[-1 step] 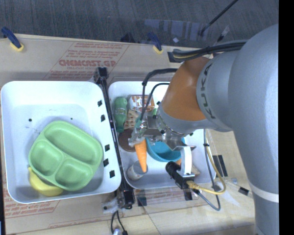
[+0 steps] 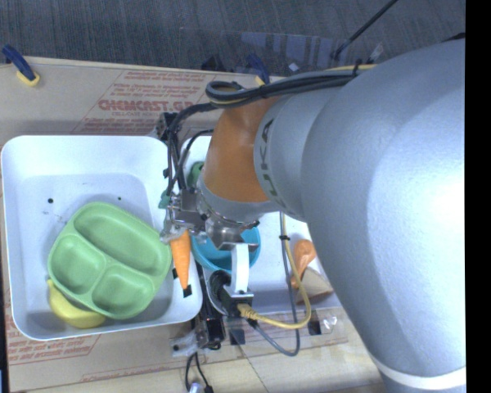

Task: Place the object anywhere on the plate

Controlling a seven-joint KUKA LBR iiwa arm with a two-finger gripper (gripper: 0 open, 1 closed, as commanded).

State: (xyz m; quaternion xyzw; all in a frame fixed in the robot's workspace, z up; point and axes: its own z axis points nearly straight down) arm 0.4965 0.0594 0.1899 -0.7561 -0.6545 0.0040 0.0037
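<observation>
A green plate (image 2: 110, 256) with three compartments lies tilted in the left bin (image 2: 33, 170), resting on a yellow object (image 2: 72, 311). An orange toy carrot (image 2: 182, 262) hangs point-down over the rim between the two bins, just off the plate's right edge. My gripper (image 2: 177, 226) is directly above the carrot, and its fingers are shut on the carrot's thick top end. The grey arm with its orange band (image 2: 233, 158) covers most of the right bin.
A blue bowl (image 2: 222, 254) sits in the right bin under the wrist. An orange and tan object (image 2: 305, 256) lies further right, and something green (image 2: 196, 171) peeks out behind the wrist. Cables (image 2: 266, 322) run along the bench's front edge.
</observation>
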